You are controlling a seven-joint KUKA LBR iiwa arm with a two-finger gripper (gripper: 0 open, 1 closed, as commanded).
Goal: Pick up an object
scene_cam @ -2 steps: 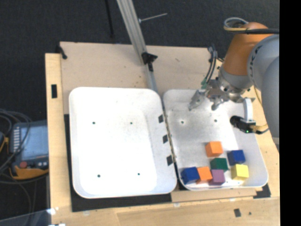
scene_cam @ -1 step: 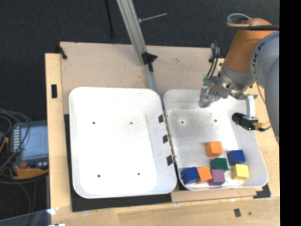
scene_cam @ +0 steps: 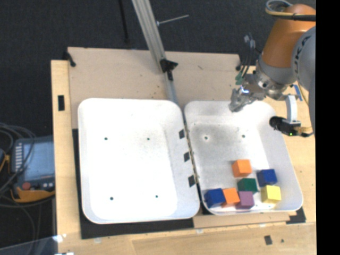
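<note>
Gripper hangs over the right bin's far edge, nothing in it (jaw state I cannot tell), well apart from the blocks clustered at the near edge; packed so tightly, a descent likely nudges neighbours and misses.

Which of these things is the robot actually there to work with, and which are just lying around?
Part of the job:
gripper
right bin
orange block
blue block
green block
purple block
yellow block

Just lying about:
left bin
metal pole
handheld controller
</note>
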